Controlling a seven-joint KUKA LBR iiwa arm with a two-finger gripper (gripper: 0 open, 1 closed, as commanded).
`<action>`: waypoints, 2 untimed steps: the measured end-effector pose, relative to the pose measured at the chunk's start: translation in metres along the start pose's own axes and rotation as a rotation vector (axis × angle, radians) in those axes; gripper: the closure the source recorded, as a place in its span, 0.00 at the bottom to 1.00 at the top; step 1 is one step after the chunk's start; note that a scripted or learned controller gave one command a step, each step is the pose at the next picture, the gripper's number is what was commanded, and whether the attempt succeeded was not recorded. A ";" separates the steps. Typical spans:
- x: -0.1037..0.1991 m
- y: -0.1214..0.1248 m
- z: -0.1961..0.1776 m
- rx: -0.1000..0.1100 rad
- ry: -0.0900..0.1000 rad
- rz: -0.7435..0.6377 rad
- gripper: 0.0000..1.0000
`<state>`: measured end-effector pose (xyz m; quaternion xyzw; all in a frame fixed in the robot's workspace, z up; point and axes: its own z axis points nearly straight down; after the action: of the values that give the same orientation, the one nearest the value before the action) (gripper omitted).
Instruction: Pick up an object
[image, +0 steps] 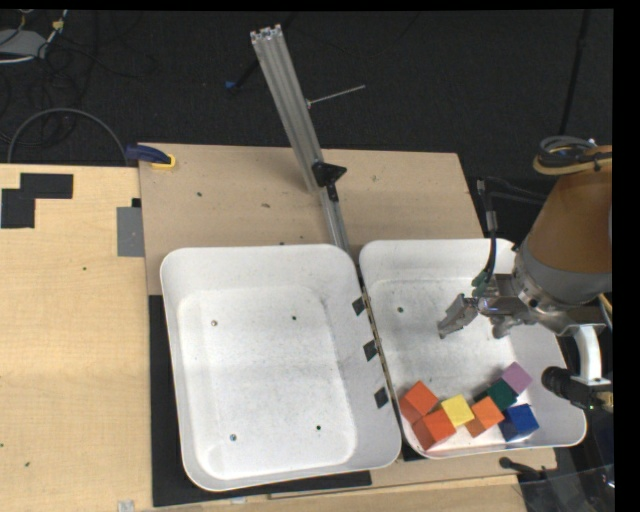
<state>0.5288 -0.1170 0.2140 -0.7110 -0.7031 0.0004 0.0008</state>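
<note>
A cluster of small blocks lies in the near corner of the right bin (420, 262): two orange-red blocks (421, 398), a yellow block (457, 410), an orange block (487, 412), a green block (502, 392), a purple block (516, 378) and a blue block (519, 423). My gripper (478, 320) hangs over the middle of the right bin, up and away from the cluster. Its fingers stand apart and open, with nothing between them. No block touches it.
The left bin (180, 275) sits beside the right one, divided from it by a rim with black clips (369, 350). A slanted aluminium rail (295, 120) rises behind the bins. The arm's orange band (570, 225) looms at the right.
</note>
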 end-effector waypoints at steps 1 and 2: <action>-0.001 0.000 -0.010 0.001 0.000 0.005 1.00; -0.002 0.000 -0.019 0.002 0.001 0.007 1.00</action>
<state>0.5286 -0.1194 0.2328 -0.7135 -0.7006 0.0008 0.0016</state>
